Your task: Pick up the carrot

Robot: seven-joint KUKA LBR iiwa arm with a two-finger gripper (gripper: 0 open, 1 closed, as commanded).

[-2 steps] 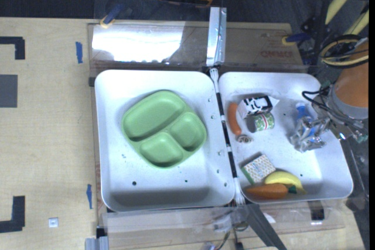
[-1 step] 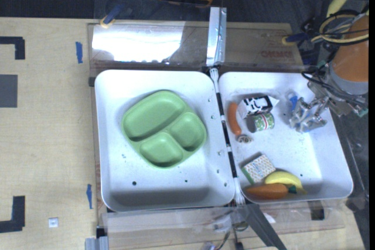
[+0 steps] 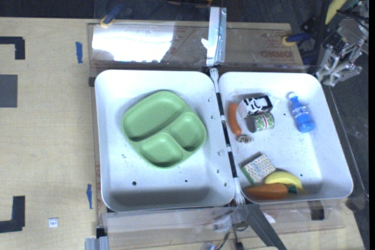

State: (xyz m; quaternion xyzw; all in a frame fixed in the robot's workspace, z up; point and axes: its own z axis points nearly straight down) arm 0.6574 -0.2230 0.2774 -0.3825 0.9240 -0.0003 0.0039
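The carrot (image 3: 267,191) is orange and lies flat along the front wall of the right bin (image 3: 328,143), near its front-left corner. A yellow banana (image 3: 283,178) rests against its far side. My gripper (image 3: 338,67) hangs outside the right bin, beyond its far right corner and well away from the carrot, with nothing seen in it.
The right bin also holds an orange-red sausage-shaped piece (image 3: 234,118), a small can (image 3: 261,122), a black-and-white item (image 3: 256,103), a blue bottle (image 3: 301,113) and a chequered packet (image 3: 258,167). A green divided plate (image 3: 165,127) sits in the left bin (image 3: 111,173).
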